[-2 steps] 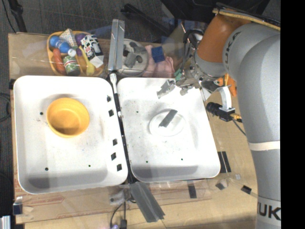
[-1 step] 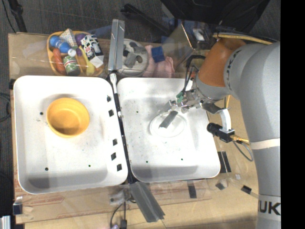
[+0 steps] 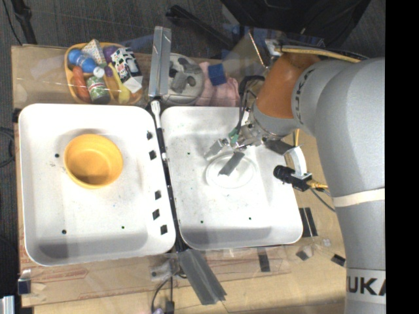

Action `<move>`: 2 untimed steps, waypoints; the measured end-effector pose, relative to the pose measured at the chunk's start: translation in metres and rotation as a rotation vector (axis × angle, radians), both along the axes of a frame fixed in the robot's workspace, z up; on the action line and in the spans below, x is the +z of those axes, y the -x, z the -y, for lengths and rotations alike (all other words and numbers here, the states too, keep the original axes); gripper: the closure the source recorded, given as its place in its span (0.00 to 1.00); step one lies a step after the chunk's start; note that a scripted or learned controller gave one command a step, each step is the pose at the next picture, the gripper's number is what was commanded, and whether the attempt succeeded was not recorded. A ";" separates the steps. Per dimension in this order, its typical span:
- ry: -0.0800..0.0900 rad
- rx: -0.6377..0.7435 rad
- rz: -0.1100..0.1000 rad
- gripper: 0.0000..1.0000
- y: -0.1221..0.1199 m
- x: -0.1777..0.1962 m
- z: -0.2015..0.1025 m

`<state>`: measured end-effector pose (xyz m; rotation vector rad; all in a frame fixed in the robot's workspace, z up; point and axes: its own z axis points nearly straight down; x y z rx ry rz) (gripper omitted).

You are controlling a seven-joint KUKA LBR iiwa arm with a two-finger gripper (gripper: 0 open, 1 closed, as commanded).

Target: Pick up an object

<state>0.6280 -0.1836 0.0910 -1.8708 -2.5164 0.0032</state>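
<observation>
One yellow bowl (image 3: 94, 159) sits in the left bin (image 3: 39, 241), at about nine o'clock from the claw (image 3: 226, 154). It looks light, hard and smooth, so its thin rim is the best place to grab. The claw hangs over the right bin (image 3: 275, 231), spread apart and holding nothing.

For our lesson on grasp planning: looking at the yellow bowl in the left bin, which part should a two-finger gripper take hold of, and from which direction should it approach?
Probably the rim. The yellow bowl sits upright, mouth open to the top, in the left bin, apart from the walls. Its body looks too wide to span, so the gripper would likely do best descending from above, one finger inside and one outside the thin wall, on the side facing the right bin.
</observation>
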 end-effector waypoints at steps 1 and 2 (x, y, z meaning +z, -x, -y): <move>0.002 0.017 0.004 0.00 -0.017 0.000 -0.060; 0.002 -0.066 0.002 0.00 -0.009 0.038 -0.020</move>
